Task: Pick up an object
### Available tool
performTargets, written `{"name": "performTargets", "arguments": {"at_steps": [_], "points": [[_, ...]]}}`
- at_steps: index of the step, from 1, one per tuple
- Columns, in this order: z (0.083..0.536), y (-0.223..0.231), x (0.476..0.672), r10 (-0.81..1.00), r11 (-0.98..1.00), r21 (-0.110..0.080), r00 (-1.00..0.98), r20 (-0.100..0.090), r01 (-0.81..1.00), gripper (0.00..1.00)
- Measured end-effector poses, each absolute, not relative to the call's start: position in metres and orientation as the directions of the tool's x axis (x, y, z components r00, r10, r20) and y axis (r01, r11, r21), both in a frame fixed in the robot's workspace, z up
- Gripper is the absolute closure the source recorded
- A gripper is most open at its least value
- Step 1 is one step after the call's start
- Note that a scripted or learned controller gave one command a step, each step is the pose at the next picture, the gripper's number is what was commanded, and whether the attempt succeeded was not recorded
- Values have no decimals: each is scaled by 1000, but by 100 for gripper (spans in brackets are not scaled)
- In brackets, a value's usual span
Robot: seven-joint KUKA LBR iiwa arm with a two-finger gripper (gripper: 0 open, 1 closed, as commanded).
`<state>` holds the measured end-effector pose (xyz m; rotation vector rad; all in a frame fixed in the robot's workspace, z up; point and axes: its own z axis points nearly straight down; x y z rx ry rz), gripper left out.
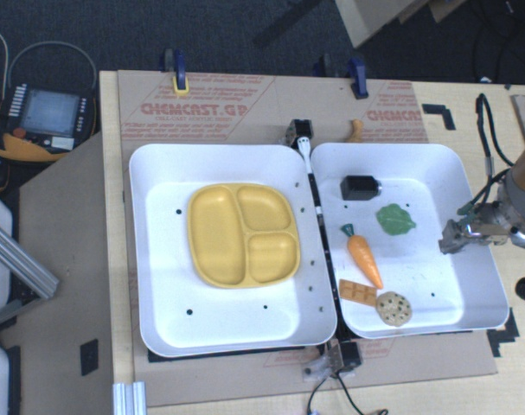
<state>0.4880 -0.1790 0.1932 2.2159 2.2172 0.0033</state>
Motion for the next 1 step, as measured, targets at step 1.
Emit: {"name": "performTargets", "arguments": {"at_steps": [1], "points": [[232,-179,489,1000,1,6,-1,-3,1000,100]]}}
